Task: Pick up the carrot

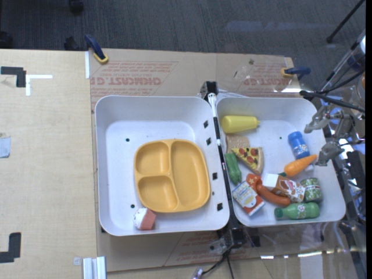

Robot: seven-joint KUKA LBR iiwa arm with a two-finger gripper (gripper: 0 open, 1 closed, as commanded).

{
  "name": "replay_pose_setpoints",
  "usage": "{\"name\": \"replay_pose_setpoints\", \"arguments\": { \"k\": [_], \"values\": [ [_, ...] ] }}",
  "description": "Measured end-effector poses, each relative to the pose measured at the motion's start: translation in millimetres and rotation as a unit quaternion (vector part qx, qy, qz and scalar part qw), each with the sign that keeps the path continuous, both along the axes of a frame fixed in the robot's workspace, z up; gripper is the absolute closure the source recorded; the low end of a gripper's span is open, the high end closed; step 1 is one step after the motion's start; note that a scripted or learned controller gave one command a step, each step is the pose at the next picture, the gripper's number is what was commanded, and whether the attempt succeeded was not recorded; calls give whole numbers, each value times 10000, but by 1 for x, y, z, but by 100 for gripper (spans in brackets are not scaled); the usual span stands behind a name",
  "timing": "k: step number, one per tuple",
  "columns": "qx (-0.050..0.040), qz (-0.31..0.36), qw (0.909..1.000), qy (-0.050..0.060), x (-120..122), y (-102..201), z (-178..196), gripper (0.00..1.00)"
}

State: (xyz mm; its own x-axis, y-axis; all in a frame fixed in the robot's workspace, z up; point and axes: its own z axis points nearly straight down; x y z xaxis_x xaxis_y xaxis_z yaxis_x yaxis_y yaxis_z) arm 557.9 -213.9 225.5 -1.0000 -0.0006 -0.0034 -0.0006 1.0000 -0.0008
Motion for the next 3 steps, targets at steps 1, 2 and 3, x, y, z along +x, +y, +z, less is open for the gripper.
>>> {"name": "replay_pose_setpoints", "arguments": {
  "k": [1, 2, 3],
  "values": [
    [5, -1749, 9846, 4, -43, -7, -85, 0],
    [25, -3009, 9536, -140, -68, -8, -119, 0],
    [4, -2966, 9550, 3, 12, -4, 42, 0]
  ]
}}
